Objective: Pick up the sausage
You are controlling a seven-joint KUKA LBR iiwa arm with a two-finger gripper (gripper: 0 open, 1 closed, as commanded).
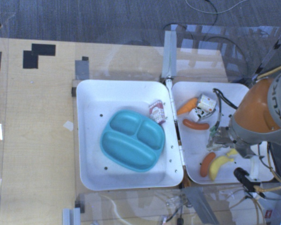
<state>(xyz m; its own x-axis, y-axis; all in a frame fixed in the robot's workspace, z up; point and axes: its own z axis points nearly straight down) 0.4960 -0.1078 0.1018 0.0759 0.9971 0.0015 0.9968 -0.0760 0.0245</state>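
Your sausage (195, 124) lies in the right bin (193, 170), near the carrot (187, 106), with the claw (218, 137) hovering just beside it; I cannot tell its opening. Centre across the sausage's narrow width, avoiding the banana (219, 166).

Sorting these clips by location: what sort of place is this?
Probably a robotics lab test bench, not a kitchen: two white bins on a wooden bench, toy food such as a sausage and banana, clear screens, and loose cables on carpet.
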